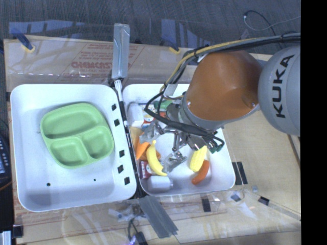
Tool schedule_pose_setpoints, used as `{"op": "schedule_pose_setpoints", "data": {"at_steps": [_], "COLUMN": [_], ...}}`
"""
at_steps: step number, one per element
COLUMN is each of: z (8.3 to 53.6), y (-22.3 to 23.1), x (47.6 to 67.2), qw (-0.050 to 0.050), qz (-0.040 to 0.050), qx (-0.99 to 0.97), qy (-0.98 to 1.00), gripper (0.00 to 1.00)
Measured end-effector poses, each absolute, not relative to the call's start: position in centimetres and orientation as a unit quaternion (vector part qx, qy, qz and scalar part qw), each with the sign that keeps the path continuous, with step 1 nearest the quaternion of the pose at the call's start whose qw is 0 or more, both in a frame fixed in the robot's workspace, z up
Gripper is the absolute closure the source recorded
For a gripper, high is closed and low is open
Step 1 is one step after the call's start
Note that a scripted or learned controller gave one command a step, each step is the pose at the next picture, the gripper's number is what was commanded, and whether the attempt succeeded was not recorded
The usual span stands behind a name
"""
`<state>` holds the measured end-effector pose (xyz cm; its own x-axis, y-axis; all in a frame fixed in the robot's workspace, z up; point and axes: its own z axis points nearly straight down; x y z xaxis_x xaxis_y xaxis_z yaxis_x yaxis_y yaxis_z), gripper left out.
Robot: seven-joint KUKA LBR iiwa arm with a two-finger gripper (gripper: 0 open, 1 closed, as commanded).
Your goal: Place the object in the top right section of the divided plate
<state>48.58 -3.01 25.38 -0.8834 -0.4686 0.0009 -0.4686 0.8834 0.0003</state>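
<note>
The green divided plate (47,120) lies in the left white bin (30,188), with one long section at the back and two smaller ones in front; nothing lies in any of them. My gripper (174,150) hangs below the orange wrist band, low in the right bin (225,175) among toy foods. A yellow banana (155,162) lies just left of it, beside an orange carrot (141,150). To its right are a yellow piece (198,158) and an orange-red piece (202,173). The wrist hides the back of this bin.
A white block (159,184) and a dark red item (144,170) lie at the right bin's front left. Black clips (120,154) line the wall between the bins. Cables (168,93) loop from the wrist. A grey bar (120,50) stands behind the bins.
</note>
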Motion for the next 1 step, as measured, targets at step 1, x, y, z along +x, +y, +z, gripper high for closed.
{"op": "schedule_pose_setpoints", "data": {"at_steps": [1], "z": [27.43], "y": [-0.72], "x": [51.05], "qw": [-0.002], "qz": [0.0007], "qx": [0.584], "qy": [-0.812], "gripper": [0.0]}}
